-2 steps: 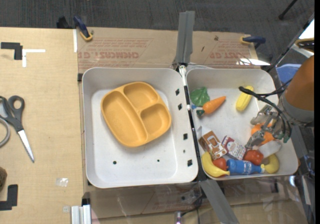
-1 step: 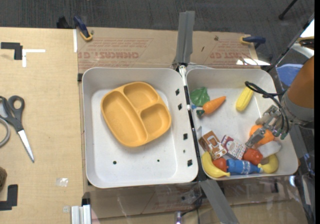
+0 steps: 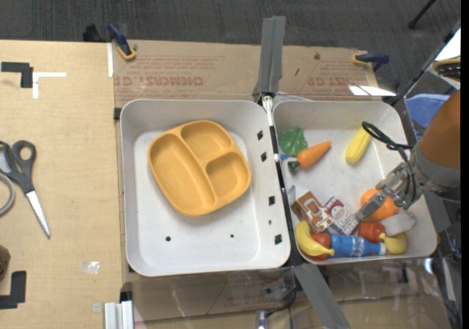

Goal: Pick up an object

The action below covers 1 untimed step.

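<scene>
My gripper reaches into the right bin from the right, low over the cluster at the bin's front right. An orange object lies right at its tip, touching or under it. Just below are a red piece, a blue bottle lying on its side and a yellow banana. A snack packet lies to the left of the tip. Farther back sit a carrot, a green toy and a yellow corn cob.
The left bin holds an orange divided plate. Scissors lie on the bench at far left. A black cable loops over the right bin's back right corner. The arm's orange band hangs over the bin's right wall.
</scene>
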Motion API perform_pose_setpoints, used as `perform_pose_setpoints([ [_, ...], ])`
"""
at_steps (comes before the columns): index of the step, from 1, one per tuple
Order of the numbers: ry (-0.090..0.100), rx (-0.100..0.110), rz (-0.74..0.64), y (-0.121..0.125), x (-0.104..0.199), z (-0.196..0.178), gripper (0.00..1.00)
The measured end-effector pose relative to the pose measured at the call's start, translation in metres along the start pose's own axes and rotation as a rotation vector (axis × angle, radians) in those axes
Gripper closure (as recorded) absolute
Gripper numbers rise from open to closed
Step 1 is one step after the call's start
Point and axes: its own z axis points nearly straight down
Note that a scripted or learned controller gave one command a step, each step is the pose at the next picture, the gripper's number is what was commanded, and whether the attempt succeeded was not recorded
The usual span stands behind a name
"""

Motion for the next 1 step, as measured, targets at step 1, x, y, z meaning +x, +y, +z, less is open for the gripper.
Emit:
perform_pose_setpoints([
  [1,0.006,0.004,0.043,-0.0141,0.0308,0.0013,0.00],
])
